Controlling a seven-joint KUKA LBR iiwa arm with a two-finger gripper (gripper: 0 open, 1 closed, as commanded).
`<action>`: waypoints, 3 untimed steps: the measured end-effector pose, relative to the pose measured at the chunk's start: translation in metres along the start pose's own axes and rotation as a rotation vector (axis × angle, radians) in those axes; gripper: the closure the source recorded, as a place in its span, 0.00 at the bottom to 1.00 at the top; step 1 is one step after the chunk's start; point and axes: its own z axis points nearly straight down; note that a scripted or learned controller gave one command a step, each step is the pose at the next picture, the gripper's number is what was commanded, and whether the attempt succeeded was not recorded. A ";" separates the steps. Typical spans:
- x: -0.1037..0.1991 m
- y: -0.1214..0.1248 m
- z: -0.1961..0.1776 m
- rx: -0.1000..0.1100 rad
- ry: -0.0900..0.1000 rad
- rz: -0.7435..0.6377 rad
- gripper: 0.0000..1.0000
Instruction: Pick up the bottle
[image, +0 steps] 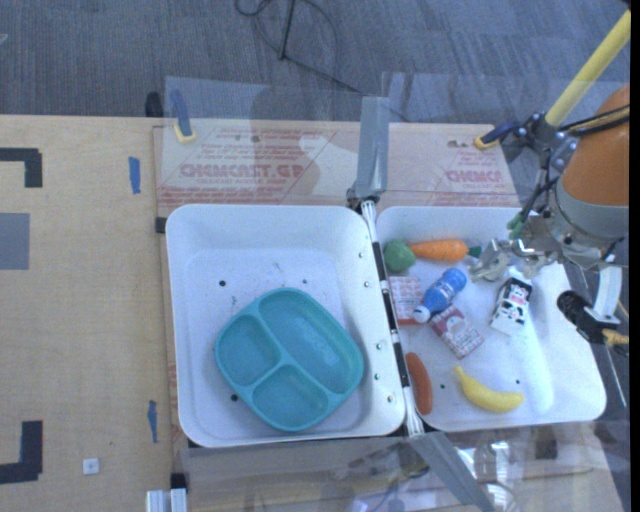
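The bottle (442, 292) is blue with a white cap and lies tilted on the floor of the right bin (560, 400), cap end toward the lower left. My gripper (492, 264) hangs over the same bin, just right of the bottle's blue end and slightly behind it, apart from it. Nothing shows in its grasp. The grey arm with its orange band (600, 165) reaches in from the right edge.
Around the bottle lie a green ball (399, 256), a carrot (438, 250), a red-and-white packet (405, 297), a small red carton (458, 331), a black-and-white carton (512, 305), a banana (487, 391) and a sausage (420, 382). The left bin (200, 240) holds a teal divided plate (288, 358).
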 end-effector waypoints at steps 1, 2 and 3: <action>0.040 0.051 0.085 -0.007 -0.004 -0.236 0.00; 0.039 0.052 0.074 -0.011 -0.004 -0.234 1.00; 0.123 0.043 -0.005 0.001 0.001 0.106 1.00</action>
